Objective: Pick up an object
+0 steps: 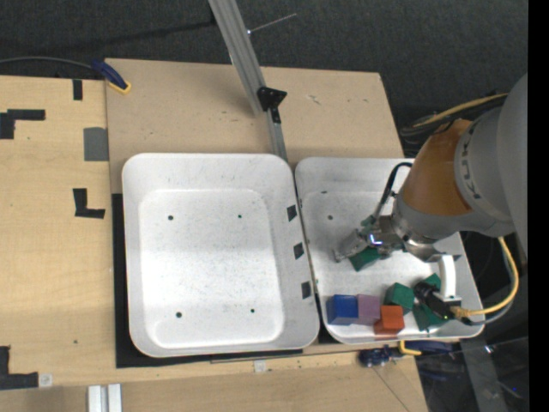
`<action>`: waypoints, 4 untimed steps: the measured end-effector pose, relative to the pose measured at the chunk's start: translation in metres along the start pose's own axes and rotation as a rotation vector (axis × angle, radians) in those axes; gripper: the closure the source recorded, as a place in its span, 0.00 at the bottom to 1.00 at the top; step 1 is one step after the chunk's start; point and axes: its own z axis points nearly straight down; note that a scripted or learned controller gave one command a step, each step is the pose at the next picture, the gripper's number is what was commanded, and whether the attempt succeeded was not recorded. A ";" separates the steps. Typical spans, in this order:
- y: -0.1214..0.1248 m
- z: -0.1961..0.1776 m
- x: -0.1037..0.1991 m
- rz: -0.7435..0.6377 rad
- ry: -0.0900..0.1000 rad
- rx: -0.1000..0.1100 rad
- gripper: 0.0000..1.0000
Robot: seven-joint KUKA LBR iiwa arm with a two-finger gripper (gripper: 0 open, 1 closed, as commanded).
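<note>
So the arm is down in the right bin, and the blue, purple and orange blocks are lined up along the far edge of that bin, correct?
Not quite. In the camera view the blue block, purple block and orange block sit along the near edge of the right bin, at the bottom of the picture, not the far edge. The rest holds: the gripper is down in that bin.

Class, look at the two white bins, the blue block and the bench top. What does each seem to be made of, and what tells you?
Bins: likely moulded plastic, white, slightly glossy, with rounded rims and corners.
Blue block: probably plastic or foam; flat even colour, matte; hard to tell further.
Bench top: looks like plywood or fibreboard, pale tan, matte, with scuffs.
</note>
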 end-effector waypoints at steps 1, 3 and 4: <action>0.000 -0.011 0.001 -0.001 0.003 0.001 1.00; 0.004 -0.113 0.009 -0.001 0.001 -0.007 1.00; 0.003 -0.110 0.009 0.001 0.000 -0.002 1.00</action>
